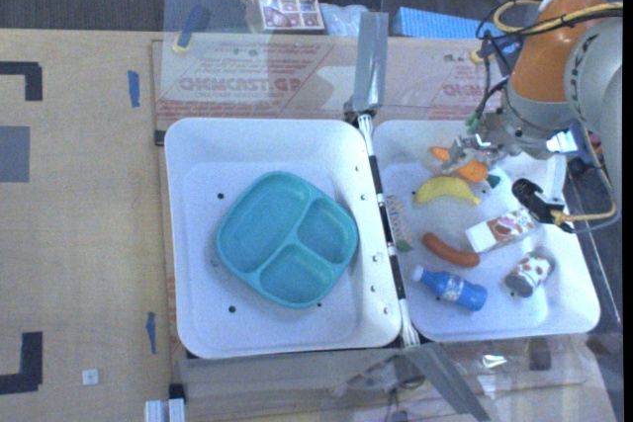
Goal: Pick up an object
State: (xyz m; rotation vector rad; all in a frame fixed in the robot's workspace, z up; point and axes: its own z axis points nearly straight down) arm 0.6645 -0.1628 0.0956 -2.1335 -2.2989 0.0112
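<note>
Gripper place: I saw the gripper [473, 149] low over the far part of the right bin [584, 311], near its far edge
Nearest object: an orange piece [473, 171] lay just beside the tip, toward the bin's near edge
Banana: the banana [447, 191] lay a little nearer still, long axis running left to right across the bin
Others: sausage [451, 250] and blue bottle [450, 288] sat toward the near edge, well apart from the tip
Gripper state: I could not tell
Hold: I saw nothing held
Left bin: 1 teal tray [287, 238]
</note>
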